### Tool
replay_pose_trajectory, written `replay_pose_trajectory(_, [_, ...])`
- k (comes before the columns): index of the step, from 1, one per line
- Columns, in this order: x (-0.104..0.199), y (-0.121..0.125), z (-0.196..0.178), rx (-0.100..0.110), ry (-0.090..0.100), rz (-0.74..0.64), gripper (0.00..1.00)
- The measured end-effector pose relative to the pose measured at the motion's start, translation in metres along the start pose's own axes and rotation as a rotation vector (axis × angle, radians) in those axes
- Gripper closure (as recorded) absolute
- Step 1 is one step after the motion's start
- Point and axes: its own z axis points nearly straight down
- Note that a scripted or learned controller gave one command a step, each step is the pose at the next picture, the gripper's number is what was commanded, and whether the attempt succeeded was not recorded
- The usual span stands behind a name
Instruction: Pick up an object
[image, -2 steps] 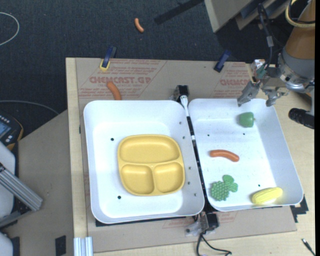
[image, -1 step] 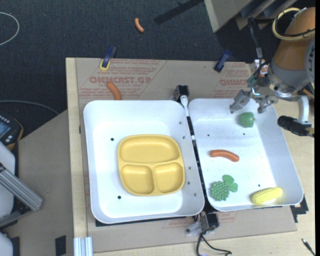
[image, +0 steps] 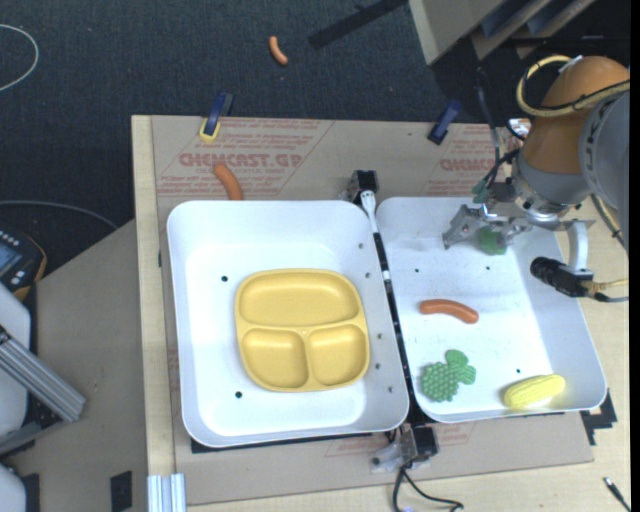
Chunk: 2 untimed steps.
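Green object (image: 490, 239) sits in the upper part of the right bin (image: 560, 330), right under my gripper (image: 483, 226). It looks to be between my fingers, but I can't tell whether they've closed on it or just straddle it; too small and partly hidden. My gripper is low over the bin floor near the bin's far edge, and my arm (image: 570, 120) comes in from the upper right of the frame, orange band above the wrist.

Rest of the right bin: an orange sausage (image: 449, 311) lies near the middle, apart from my gripper. Below it, a green bunch of grapes (image: 446, 376) is toward the lower left of that bin. A yellow corn cob (image: 533, 391) is in the lower right corner, near the rim.

Left bin (image: 200, 300) holds a yellow divided plate (image: 300, 328), three compartments, lying flat about centre.

Outside the bins: a second orange sausage (image: 228, 181) lies on the cardboard sheet (image: 300, 150) just above the left bin's upper left corner. Another small orange piece (image: 278, 49) is on the dark floor near the top of the frame, well apart from everything else.
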Motion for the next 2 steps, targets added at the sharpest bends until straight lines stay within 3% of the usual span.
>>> replay_pose_trajectory(1, [0.003, 0.0, 0.039, -0.001, 0.002, -0.002, 0.0])
replay_pose_trajectory(2, [0.002, 0.002, 0.025, -0.009, -0.001, -0.002, 1.0])
